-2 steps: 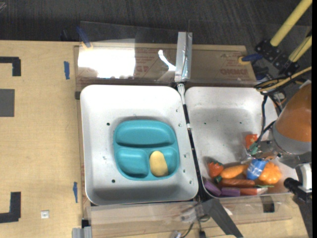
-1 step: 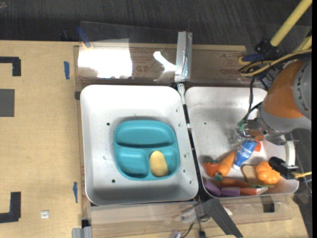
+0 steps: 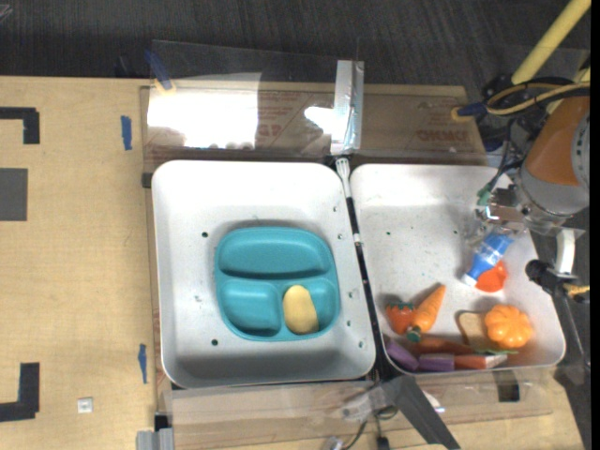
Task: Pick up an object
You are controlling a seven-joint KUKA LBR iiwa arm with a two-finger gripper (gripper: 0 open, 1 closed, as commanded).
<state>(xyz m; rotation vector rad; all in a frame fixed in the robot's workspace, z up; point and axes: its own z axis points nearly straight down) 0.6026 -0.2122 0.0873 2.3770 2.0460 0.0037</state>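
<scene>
— Looking at the right bin (image 3: 412, 195), where is the gripper (image 3: 495, 221) placed?

— Near the right edge, directly above a bottle (image 3: 487, 262) that is blue with an orange end. Whether the bottle is clasped cannot be told; the fingertips are hidden.

— What might fail?

— A slip is likely: the bottle is tilted and rounded. It could be dropped onto the pumpkin (image 3: 508, 325) or carrot (image 3: 428, 308) along the bin's front edge.
</scene>
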